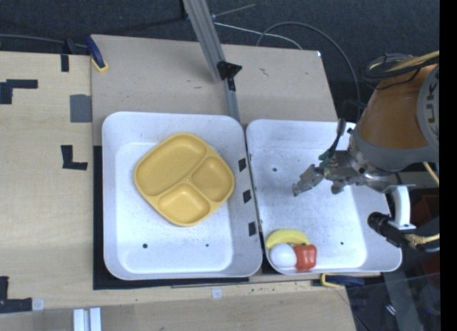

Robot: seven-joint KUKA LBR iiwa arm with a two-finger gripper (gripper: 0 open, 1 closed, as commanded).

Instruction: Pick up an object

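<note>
While the end effector (308, 182) hovers mid-bin, grip state indeterminate, nothing visibly held, candidates lie below-left of it: white ball (283, 255), red piece (305, 256), yellow piece (285, 237). Descend vertically, centred on one.

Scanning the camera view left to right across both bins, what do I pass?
Left bin → yellow divided plate → right bin → the cluster at its near-left corner (yellow piece, white ball, red piece) → gripper → arm.
</note>
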